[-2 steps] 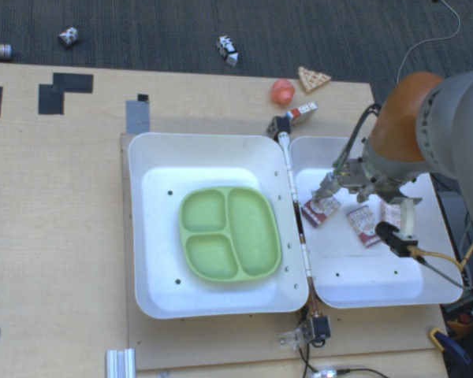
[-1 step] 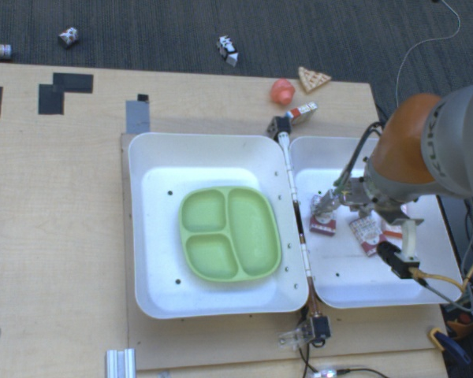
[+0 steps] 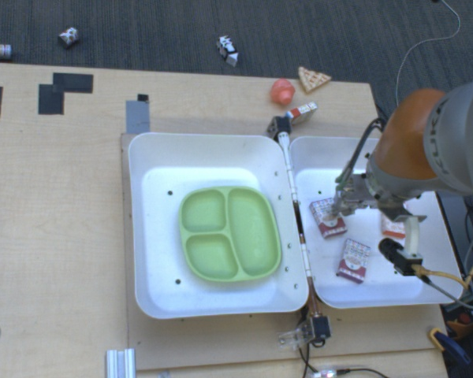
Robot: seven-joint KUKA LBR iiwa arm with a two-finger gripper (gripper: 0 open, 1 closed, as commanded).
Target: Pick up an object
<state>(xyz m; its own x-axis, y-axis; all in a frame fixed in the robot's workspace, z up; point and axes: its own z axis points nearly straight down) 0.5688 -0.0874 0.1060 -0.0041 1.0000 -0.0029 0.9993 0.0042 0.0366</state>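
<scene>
Starting at the left, the left bin [image 3: 142, 235] carries a green 3-compartment tray [image 3: 229, 233], well apart from the action. Cross the divider into the right bin [image 3: 315, 160] and here are the candidates: 1 small red-and-white packet [image 3: 329, 217] near the bin's left wall, a 2nd packet [image 3: 353, 260] nearer the camera, a 3rd [image 3: 392, 227] partly hidden to the right. The gripper [image 3: 348, 203] sits just right of and slightly beyond that 1st packet, touching or almost touching its far-right corner (whether it is spread or pinching, I cannot tell from this angle). The packet's long axis runs roughly far-to-near, so the likely move is a small shift left and nearer.
</scene>
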